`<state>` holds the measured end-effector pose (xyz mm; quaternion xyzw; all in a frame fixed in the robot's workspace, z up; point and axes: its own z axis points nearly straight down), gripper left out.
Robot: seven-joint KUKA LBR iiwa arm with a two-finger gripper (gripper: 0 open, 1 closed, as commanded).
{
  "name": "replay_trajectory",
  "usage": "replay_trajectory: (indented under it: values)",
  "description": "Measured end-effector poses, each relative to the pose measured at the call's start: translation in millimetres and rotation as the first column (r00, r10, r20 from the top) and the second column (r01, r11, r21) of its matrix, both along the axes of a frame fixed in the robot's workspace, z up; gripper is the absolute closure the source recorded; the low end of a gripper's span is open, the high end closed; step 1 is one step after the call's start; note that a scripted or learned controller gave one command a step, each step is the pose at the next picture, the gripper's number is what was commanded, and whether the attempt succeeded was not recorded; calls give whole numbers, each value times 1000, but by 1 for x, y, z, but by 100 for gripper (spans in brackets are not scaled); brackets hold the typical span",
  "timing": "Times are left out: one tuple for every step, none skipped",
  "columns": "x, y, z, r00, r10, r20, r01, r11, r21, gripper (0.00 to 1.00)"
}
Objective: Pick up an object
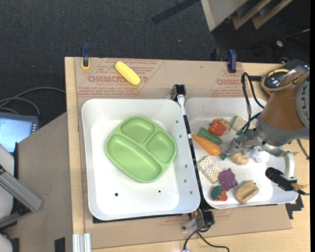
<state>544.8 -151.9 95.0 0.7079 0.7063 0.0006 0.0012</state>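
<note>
I see dark grey carpet (74,29) around the wooden bench (74,147). Printed cardboard (157,74) covers the benchtop, held by blue clamps (86,55). Wooden furniture (241,12) stands top right. Even light.

Left bin (93,147): one green divided plate (141,148). Right bin (275,197): carrot (206,143), tomato (217,128), purple grapes (227,178), strawberry (220,193); end effector (238,147) low among them, possibly touching a beige piece (240,158). Bench (157,78): corn cob (127,73).

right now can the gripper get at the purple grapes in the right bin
Probably yes. The purple grapes lie uncovered in the right bin, with the strawberry and bread roll close beside but not on top. The gripper hovers just above them in this view, in the same bin.
</note>
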Motion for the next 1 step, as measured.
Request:
replay_trajectory:
  values:
    - [-10, 92, 95, 1000, 13, 7, -13, 1000, 4, 100]
